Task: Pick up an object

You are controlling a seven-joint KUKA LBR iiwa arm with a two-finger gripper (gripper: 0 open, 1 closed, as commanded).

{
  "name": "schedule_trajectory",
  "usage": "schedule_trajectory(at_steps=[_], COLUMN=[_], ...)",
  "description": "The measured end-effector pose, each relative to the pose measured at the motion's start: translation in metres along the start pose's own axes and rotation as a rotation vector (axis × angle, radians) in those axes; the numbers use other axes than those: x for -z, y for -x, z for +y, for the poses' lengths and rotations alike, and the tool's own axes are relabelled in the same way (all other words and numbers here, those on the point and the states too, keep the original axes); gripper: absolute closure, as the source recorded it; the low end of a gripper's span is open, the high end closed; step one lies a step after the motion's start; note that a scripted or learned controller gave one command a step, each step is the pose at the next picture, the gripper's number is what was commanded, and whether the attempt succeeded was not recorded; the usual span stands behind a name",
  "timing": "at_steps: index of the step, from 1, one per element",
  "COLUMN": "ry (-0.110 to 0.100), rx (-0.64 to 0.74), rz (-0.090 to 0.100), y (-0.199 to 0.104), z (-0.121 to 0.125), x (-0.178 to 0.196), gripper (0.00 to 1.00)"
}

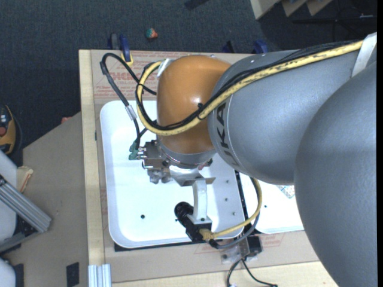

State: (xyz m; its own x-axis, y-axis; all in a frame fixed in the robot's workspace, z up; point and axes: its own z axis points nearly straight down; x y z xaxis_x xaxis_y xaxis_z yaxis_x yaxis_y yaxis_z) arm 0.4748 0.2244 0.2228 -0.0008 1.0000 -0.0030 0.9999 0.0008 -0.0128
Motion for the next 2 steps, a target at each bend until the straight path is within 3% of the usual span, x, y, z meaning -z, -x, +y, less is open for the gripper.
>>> schedule_trajectory(at_steps=[1, 2], ry=[0.012, 0.031], rx=[-0.003, 0.002], rz=[0.004, 0.012], y=[0.000, 0.001], z=[0.004, 0.002], x=[0.014, 0.232], gripper=[1.00, 1.00])
